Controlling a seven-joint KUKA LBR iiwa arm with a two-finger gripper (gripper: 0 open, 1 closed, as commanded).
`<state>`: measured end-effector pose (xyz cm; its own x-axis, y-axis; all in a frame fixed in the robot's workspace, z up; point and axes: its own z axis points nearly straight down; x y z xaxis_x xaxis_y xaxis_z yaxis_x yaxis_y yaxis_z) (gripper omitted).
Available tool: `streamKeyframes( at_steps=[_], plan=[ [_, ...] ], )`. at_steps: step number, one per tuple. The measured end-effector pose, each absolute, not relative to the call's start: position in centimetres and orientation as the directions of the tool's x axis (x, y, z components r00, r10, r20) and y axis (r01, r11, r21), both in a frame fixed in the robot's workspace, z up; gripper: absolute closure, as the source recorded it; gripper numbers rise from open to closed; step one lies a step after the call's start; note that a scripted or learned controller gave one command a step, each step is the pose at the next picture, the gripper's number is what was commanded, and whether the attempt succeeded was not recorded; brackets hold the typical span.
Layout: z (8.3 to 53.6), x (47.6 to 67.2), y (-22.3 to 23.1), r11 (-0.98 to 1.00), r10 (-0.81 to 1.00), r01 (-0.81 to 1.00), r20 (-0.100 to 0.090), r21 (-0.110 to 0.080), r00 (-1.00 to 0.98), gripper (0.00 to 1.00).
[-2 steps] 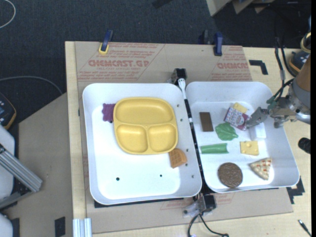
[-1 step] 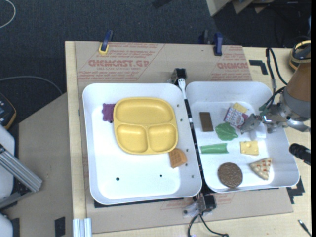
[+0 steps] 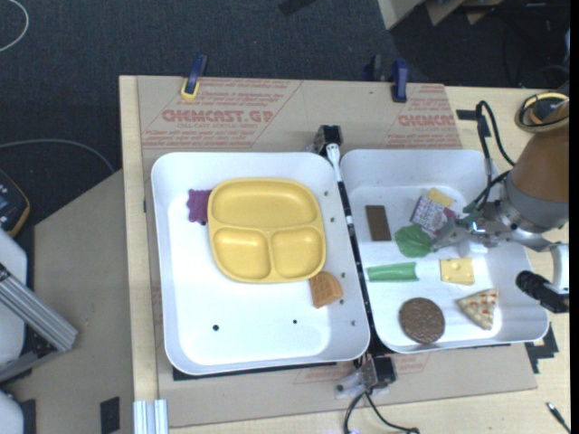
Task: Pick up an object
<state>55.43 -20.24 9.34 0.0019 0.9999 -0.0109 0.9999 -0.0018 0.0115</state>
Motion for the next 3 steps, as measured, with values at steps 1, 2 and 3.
streamKeyframes(
  at_steps=[1,2,3],
  plan=[
    [11.1,55.9,-20.5,-0.002,1.000,1.000,-0.018,0.027,0.002,1.00],
    [16.7,56.6,-21.4,0.000,1.000,1.000,-0.003,0.006,0.000,1.00],
    [22.0,56.7,-21.4,0.001,1.000,1.000,-0.003,0.007,-0.001,1.00]
  ],
)
